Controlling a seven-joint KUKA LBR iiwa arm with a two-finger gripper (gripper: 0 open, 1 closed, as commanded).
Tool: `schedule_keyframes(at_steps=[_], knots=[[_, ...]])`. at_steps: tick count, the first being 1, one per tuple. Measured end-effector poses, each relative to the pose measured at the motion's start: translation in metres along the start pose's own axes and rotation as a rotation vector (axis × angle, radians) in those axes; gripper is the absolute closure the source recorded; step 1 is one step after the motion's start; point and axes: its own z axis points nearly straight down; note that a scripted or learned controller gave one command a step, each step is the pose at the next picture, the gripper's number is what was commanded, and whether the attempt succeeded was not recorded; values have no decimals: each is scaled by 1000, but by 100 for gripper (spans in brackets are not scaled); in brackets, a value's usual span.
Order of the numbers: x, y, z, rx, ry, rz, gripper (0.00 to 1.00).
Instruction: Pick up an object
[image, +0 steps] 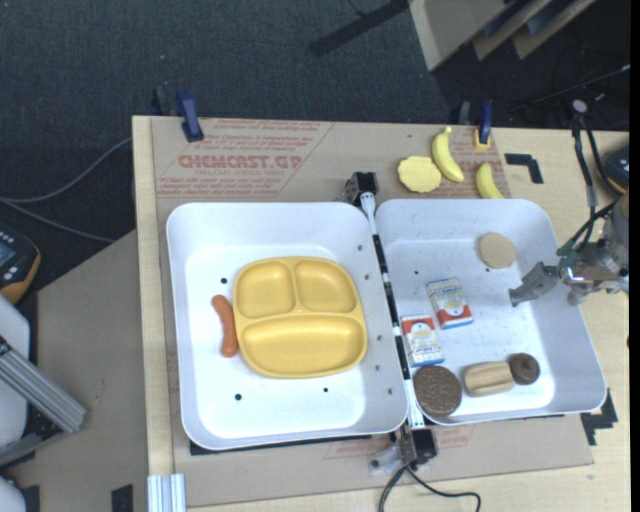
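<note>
Your tool (527, 288) hung over the right bin's (570, 372) right side, gripping nothing; I could not tell how far it was parted. Nearby in that bin you had a tan disc (496, 249), two small cartons (449, 302), a brown cookie (437, 390) and a bread roll (488, 378). Left bin (190, 300) held a yellow divided plate (298, 316) with a sausage (226, 325) beside it.

Grey metal hand (530, 288) with a dull, slender finger tapering to a blunt tip, boxy silver-grey wrist block behind it with small dark fittings, thin black cables looping up from the wrist along the counter's right edge
</note>
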Motion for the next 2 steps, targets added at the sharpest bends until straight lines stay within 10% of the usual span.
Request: schedule_keyframes(at_steps=[1, 2], knots=[[-32, -9, 121, -3, 1, -3, 0], [100, 35, 133, -4, 4, -14, 0]])
